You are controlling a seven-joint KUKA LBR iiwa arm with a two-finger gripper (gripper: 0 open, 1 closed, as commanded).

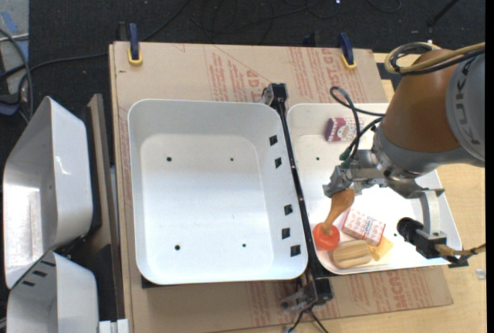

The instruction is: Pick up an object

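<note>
1. At the far left, off the bench, two spare white tubs (46, 177) stand stacked at a tilt on the dark floor.
2. The cardboard-covered bench (208, 69) carries a yellow clamp (134, 53) at its back left edge and a second clamp (347, 53) further right.
3. The left bin (208, 123) sits on the bench, its white floor showing only a few small dark holes.
4. A black divider strip (287, 169) runs between the two bins, touching both rims.
5. The right bin (309, 130) holds the objects: a small purple and white packet (336, 128) near its back, and a cluster at its front.
6. In that cluster, a red tomato-like toy (326, 236) lies near the front left corner, with an orange spoon-shaped piece (340, 206) rising from it toward the gripper.
7. Beside them lie a tan bread-roll toy (352, 253), a red and white box (363, 225) and a yellow wedge (382, 248).
8. The gripper (345, 178) hangs over the orange piece's upper end; whether it grips anything cannot be told.
9. The arm (432, 115) enters from the right.
</note>
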